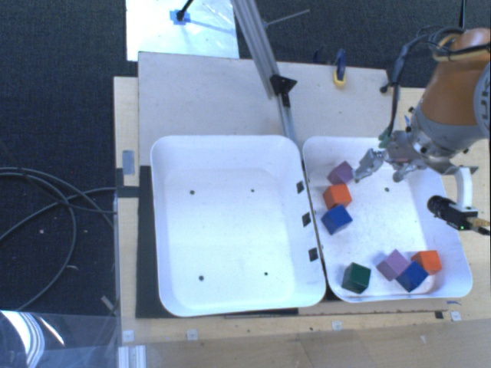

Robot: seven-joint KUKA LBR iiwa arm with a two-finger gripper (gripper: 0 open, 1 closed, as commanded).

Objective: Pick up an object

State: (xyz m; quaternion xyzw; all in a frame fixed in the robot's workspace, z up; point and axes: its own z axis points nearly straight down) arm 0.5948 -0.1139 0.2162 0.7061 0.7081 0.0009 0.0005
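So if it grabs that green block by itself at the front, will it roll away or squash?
The green block looks flat-sided, so it should sit or slide rather than roll. Its crisp edges suggest stiffness, and probably lightness. Standing apart, it shouldn't nudge neighbours.

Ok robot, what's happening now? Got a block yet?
Gripper over the right bin, nothing between its fingers. Purple block just beside it, stacked against orange block and blue block. Nothing in the way.

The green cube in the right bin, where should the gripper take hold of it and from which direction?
Probably from straight above, with the fingers closing on two opposite side faces. The green cube sits alone near the front wall of the right bin, with bare floor between it and the purple cube, so its sides look free. The gripper is across the bin.
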